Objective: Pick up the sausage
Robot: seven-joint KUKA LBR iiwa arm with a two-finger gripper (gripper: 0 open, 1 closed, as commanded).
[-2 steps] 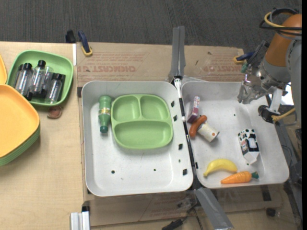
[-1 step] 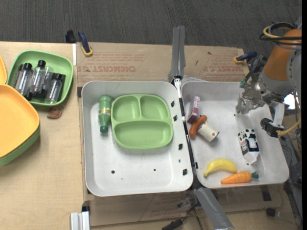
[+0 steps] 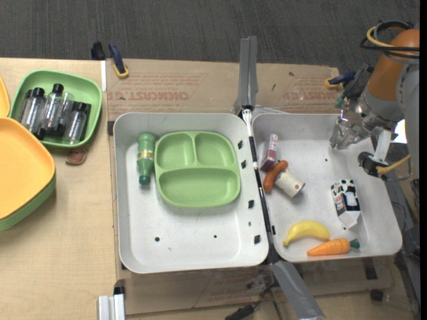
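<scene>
The sausage (image 3: 273, 175) lies at the left side of the right bin (image 3: 380, 245), touching a white can (image 3: 290, 183) and just below a pink tube (image 3: 271, 151). The jaws (image 3: 345, 141) hover over the bin's upper right corner, well apart from the sausage; whether open or closed cannot be told. A banana (image 3: 307, 232) and carrot (image 3: 331, 247) lie near the front wall.

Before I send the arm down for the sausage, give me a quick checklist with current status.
1. Sausage in the right bin: ok.
2. Top of sausage uncovered: ok.
3. Room around it: not ok; a white cylinder and a purple packet crowd it, by the bin's left wall.
4. Gripper above the sausage: not ok; it is at the bin's far right corner.
5. Fingers open: cannot tell.
</scene>
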